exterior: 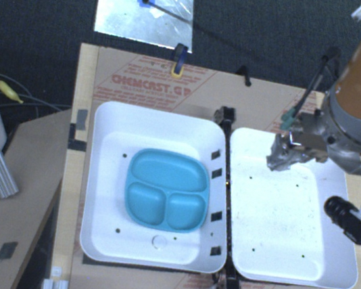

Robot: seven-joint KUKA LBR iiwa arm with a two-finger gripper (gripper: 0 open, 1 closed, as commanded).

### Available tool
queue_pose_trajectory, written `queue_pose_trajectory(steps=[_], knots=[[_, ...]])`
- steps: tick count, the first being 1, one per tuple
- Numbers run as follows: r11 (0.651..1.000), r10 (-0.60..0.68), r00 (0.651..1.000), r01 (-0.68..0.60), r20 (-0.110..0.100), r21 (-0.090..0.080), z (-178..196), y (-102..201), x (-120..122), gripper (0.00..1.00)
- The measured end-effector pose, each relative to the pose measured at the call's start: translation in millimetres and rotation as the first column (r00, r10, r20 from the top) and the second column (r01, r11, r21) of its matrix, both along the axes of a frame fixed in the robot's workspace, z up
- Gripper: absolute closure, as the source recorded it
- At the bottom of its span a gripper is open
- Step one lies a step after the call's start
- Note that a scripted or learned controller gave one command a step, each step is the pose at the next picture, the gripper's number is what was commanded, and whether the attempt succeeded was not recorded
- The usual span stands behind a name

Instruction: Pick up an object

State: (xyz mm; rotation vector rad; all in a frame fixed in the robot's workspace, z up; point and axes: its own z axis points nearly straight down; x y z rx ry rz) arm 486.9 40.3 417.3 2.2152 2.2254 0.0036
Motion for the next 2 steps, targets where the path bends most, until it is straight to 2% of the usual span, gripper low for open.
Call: queue_pose_trajectory(steps=[1,2], knots=[[1.0,-0.004,1.0,0.004,0.0,0.0,-24.4,-7.4,0.1,1.0],[1.0,-0.003,1.0,0.003,-0.007,-0.001,-100.5,3.5,-0.5,1.0]])
